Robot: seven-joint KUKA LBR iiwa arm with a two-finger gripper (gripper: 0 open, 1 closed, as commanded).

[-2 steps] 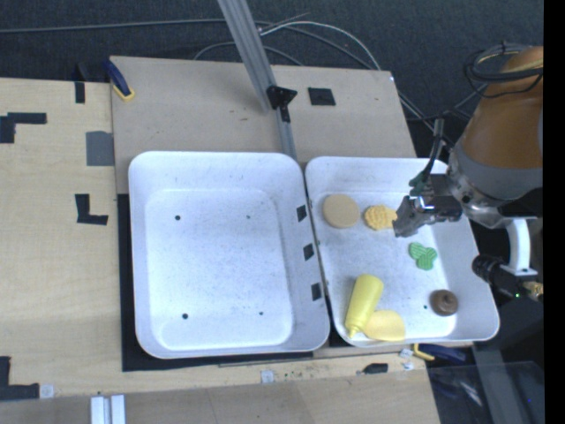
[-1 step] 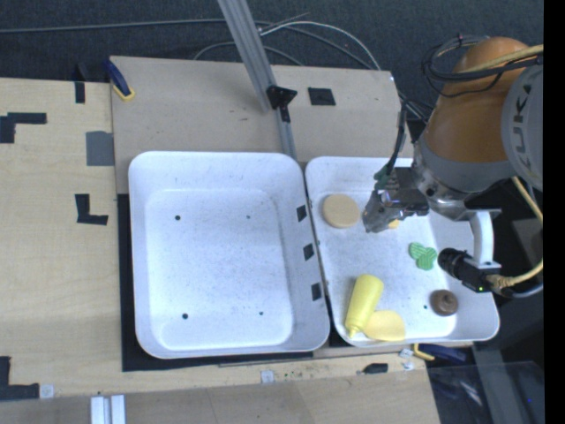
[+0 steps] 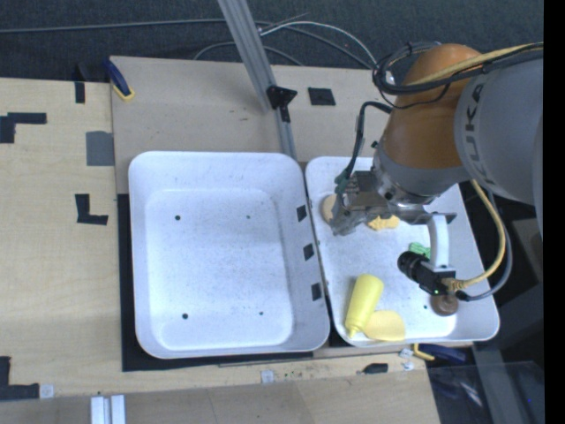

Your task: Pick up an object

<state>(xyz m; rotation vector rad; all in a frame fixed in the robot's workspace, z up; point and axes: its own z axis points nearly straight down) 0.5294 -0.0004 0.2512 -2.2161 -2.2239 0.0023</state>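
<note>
My gripper [image 3: 346,217] is low in the upper left part of the right bin [image 3: 402,259]. A tan round object [image 3: 327,208] peeks out at its left side, and a small yellow piece [image 3: 385,224] lies just to its right. Nothing shows clearly between the fingers. Lower in the same bin lie a yellow cylinder [image 3: 363,302] and a pale yellow rounded object [image 3: 385,326], touching each other. A small brown round thing [image 3: 443,306] sits near the bin's right rim.
The left bin [image 3: 216,254] lies beside the right one, their rims meeting in the middle. A grey pole [image 3: 256,56] slants up from behind the bins. The arm's bulk hangs over the right bin's top right corner.
</note>
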